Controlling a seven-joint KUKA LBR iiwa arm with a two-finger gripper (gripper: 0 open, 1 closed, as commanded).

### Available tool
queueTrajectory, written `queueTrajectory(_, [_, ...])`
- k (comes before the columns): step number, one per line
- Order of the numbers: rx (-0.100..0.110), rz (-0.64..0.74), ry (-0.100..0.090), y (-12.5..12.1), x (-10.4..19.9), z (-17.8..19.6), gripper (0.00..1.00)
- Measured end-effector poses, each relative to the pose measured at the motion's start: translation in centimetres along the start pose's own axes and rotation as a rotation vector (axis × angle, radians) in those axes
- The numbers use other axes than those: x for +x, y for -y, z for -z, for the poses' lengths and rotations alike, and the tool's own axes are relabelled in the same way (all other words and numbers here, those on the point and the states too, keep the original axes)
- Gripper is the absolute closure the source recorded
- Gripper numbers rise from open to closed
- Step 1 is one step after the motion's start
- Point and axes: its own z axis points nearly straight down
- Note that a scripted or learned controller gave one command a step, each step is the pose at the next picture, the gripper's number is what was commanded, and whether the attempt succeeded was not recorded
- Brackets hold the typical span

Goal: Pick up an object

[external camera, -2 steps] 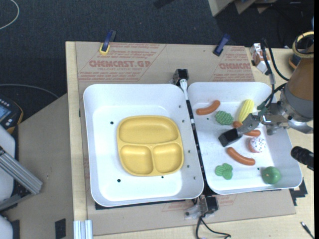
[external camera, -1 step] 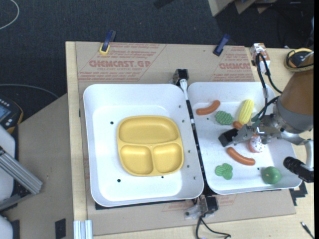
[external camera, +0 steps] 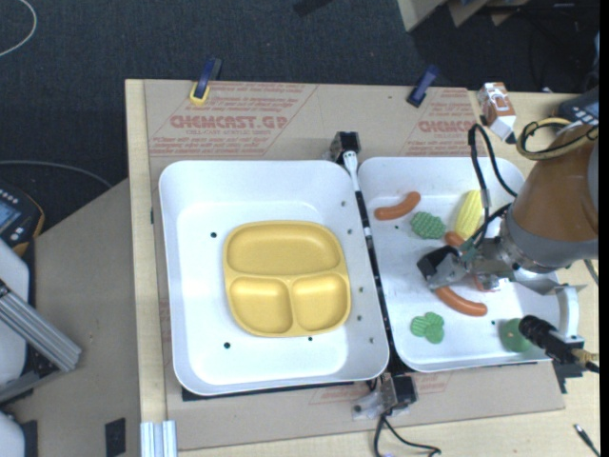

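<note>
The right bin [external camera: 400, 341] holds toy food: an orange sausage [external camera: 397, 206] at the back, a yellow corn cob [external camera: 467, 213], a green leafy piece [external camera: 427, 225], a second sausage [external camera: 461, 301], a green broccoli piece [external camera: 428, 327] near the front and a green item [external camera: 514, 335] at the front right. My gripper [external camera: 443, 268] reaches in from the right, low over the bin's middle, just above the second sausage and below the leafy piece. I see nothing between its fingers.
The left bin [external camera: 190, 255] holds a yellow three-compartment tray [external camera: 285, 277]. Black clamps [external camera: 345, 146] sit between the bins at the back and front. The arm's body [external camera: 561, 217] and cables cover the right bin's right side.
</note>
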Motion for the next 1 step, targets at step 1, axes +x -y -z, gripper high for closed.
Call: queueTrajectory(1, [-0.001,0.0,0.001,0.05,0.07,-3.65,0.0])
